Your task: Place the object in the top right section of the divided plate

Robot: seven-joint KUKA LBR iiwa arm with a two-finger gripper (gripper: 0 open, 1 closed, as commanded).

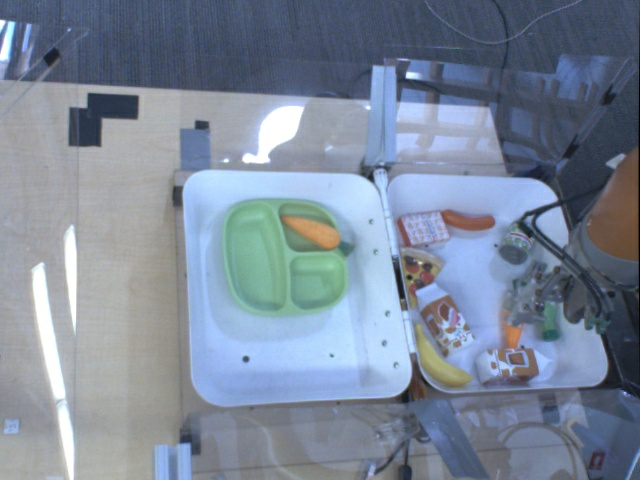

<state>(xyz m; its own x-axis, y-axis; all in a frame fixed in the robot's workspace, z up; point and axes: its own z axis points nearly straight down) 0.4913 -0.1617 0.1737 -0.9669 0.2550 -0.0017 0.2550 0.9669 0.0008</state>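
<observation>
Banana (441, 364) and a small carton (512, 365) are seen nearest the lens, at the front of the right bin (470, 258). Up from them, the pincer (540, 298) is found low over that bin's right side, near a small orange piece (512, 336) and a green bit (549, 325); whether it is wide or closed cannot be told, as the metalwork is too cluttered to read, and nothing can be made out in its grip. Around it, a snack packet (446, 326), a pizza slice (421, 266), a red-checked packet (424, 229), a sausage (468, 221) and a tin (515, 245) are scattered. Across in the left bin (290, 368), the green plate (285, 257) is set, and a carrot (312, 233) is lying in its top right section, leafy end poking over the rim. By that reading the placing looks done for the carrot; the arm (610, 228) seems occupied with another pick, if more is asked.
</observation>
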